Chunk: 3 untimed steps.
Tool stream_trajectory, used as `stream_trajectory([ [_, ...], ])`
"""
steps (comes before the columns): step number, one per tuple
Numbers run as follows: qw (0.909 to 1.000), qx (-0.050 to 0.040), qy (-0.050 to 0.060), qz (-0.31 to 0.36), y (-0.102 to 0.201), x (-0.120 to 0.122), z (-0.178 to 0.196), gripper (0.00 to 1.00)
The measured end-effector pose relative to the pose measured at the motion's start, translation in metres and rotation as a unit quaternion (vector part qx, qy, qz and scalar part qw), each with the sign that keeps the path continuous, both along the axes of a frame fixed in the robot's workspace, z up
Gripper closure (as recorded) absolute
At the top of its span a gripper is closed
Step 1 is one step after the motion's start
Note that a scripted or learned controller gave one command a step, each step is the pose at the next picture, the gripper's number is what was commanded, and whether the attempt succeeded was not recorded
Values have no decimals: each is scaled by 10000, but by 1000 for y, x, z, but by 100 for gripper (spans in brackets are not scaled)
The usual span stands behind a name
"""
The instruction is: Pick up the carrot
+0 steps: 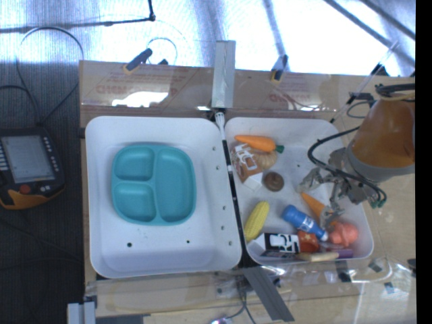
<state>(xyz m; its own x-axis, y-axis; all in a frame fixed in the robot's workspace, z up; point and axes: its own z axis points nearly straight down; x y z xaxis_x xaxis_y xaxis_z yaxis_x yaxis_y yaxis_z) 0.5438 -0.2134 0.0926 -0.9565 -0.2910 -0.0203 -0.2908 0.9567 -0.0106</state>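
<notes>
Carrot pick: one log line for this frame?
carrot | top of right bin | untouched | gripper lower right in that bin, apart from it

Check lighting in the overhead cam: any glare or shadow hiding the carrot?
Camera view: striped sunlight across the floor at top, glare on the clear panel behind the bins; carrot evenly lit, sharp, unshadowed; gripper area cluttered, slightly soft.

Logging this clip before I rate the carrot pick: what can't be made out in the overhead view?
- Gripper: dark tangle of fingers and cable in the camera view; too cluttered to read.
- Orange piece beside the gripper: partly covered by it, identity unclear.
- Items under the blue bottle at the right bin's near wall: overlapping, too small to name.
- Carrot: plain, at the bin's far end.
</notes>
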Motion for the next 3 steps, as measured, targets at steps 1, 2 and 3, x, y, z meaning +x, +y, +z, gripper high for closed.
stream_trajectory([
  [1,10000,0,14,-8,46,-18,0,0],
  [2,9852,43,38,-1715,29,-28,0,0],
  [3,9056,89,36,-4241,5,-31,-1,0],
])
